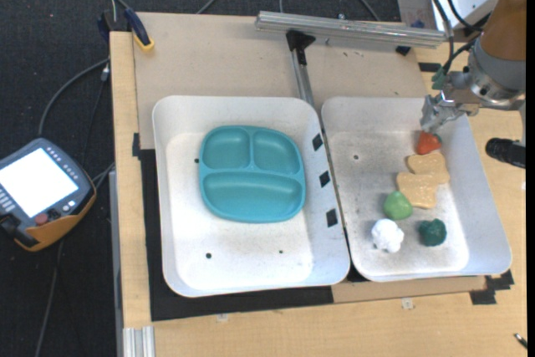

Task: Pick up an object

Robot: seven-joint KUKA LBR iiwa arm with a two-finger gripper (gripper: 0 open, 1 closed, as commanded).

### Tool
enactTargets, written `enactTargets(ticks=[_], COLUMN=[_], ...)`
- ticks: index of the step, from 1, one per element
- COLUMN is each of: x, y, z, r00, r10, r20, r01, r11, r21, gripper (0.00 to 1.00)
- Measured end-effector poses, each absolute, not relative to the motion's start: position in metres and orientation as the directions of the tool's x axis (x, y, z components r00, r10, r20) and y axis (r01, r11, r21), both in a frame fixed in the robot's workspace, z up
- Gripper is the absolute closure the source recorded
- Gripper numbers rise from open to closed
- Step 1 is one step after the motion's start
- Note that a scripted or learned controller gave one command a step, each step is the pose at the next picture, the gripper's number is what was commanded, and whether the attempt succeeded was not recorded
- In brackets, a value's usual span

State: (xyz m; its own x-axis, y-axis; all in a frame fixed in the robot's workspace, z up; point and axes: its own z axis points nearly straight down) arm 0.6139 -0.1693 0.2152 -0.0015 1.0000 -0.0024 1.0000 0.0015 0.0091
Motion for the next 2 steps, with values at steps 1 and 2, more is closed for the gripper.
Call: enactTargets(ticks=[1, 2], x=[0.615, 0.605], y=[-0.169, -0.115], z=[0.261, 0.267], r00=[-0.002, -0.006], r10=[1.0, 1.0], r20=[-0.002, 0.002], r01=[1.0, 1.0], r11=[0.002, 0.006], r21=[0.007, 0.0], gripper=[1.0, 1.0])
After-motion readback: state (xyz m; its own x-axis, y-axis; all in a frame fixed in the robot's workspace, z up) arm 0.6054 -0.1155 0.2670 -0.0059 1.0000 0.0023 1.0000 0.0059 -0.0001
